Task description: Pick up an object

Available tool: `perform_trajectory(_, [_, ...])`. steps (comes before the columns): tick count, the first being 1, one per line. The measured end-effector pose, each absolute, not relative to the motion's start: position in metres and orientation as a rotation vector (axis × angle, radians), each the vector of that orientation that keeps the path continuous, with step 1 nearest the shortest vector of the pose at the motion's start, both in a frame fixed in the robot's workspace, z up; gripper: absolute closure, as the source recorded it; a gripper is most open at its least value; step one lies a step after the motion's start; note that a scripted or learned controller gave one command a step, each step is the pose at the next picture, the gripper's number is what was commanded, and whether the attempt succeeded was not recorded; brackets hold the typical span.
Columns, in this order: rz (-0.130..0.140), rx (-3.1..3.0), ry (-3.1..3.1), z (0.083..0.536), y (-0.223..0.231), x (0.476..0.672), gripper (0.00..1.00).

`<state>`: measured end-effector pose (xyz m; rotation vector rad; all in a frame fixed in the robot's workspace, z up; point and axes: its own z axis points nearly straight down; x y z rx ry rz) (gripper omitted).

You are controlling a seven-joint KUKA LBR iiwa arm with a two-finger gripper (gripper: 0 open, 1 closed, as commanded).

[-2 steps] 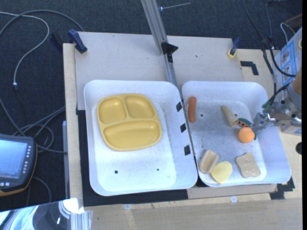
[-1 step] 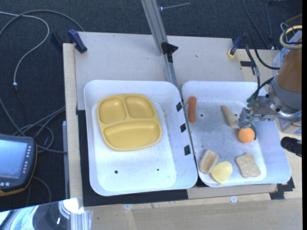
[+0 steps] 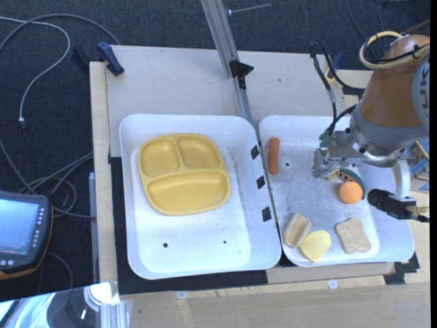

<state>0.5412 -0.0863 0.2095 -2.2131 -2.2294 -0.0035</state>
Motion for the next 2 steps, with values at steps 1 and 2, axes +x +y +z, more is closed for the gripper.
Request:
perform_trajectory(1, [-0.005, -2.211, -2.23, 0.209, -0.028, 0.567, 1.0])
perform_trajectory(2, [-0.005, -2.212, -2.23, 0.206, 0.029, 0.589, 1.0])
